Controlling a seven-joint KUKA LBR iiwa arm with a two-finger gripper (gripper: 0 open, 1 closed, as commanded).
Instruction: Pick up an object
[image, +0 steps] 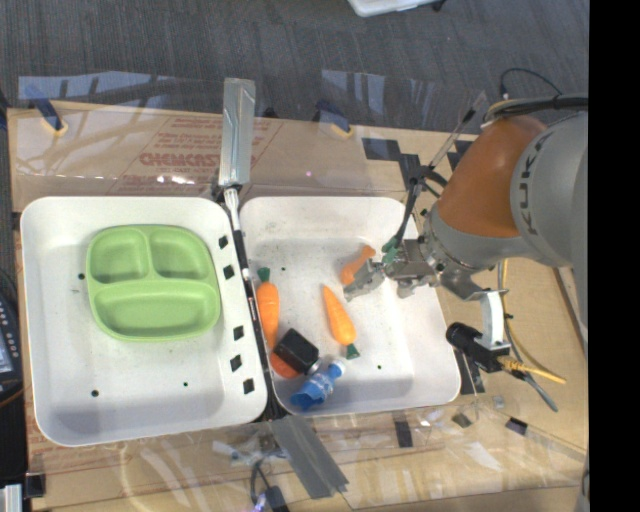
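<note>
Orange toy carrot (339, 314) lies loose mid right bin (420, 370), judged light, stiff and smooth, best pinched across its thick middle; gripper (372, 276) hovers beside it, finger state indiscernible

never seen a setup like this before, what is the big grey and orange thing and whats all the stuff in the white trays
The big grey and orange thing is a robot arm, reaching in from the right. One fixed camera looks down at a slant on a bench with two shallow white bins. The arm's gripper hangs over the right white bin, close to a small orange carrot-shaped piece; whether it grips that piece cannot be told. That bin also holds two orange toy carrots with green tips, a small black block and a blue bottle-like item. The left white bin holds a green plastic plate with three compartments.
</note>
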